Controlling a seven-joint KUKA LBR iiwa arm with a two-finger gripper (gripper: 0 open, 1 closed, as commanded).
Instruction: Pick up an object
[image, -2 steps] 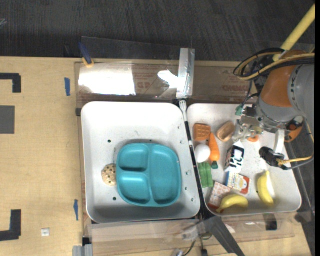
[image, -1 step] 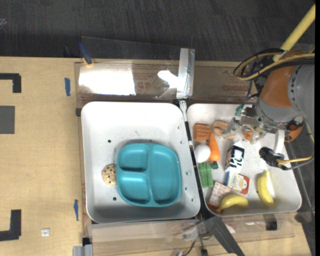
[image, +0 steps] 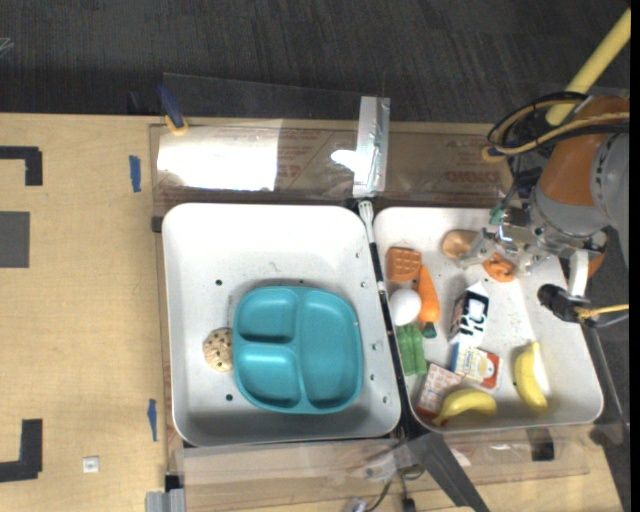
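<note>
A: Nearest us, a yellow banana (image: 467, 403) lies at the right bin's (image: 590, 395) near rim. Where's the gripper (image: 508, 250)?

B: Far end of that bin, over a small orange piece (image: 498, 268). Whether its fingers are open, I can't tell. Best to drop straight down, centred, before closing.
</note>
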